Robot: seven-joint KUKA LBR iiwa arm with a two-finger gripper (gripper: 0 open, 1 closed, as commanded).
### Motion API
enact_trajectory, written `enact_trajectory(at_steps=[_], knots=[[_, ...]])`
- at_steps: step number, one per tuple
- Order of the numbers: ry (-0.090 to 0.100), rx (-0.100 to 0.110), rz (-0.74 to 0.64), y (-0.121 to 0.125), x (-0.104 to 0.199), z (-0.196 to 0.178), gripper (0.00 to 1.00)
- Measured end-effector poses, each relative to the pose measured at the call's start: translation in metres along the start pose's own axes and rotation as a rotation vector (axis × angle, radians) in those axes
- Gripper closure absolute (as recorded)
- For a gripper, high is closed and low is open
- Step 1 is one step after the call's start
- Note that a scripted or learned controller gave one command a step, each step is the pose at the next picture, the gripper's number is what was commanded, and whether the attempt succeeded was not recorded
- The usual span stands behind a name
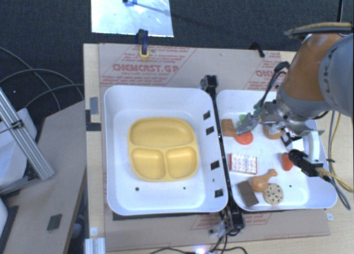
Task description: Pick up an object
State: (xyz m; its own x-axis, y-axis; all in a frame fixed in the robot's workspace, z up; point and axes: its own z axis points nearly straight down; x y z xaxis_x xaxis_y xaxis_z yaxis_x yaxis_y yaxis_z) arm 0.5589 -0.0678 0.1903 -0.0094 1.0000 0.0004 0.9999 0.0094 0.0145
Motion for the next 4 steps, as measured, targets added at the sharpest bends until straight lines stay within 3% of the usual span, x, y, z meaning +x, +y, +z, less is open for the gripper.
enact_trajectory(at_steps=[1, 2, 3, 4], knots=[[0.003, 0.003, -0.002, -0.013, 0.063, -0.085, 0.00], [0.005, 0.013, -0.004, -0.065, 0.148, -0.097, 0.00], [0.001, 0.010, -0.001, -0.063, 0.142, -0.108, 1.00], [-0.002, 0.013, 0.013, -0.055, 0.093, -0.089, 1.00]])
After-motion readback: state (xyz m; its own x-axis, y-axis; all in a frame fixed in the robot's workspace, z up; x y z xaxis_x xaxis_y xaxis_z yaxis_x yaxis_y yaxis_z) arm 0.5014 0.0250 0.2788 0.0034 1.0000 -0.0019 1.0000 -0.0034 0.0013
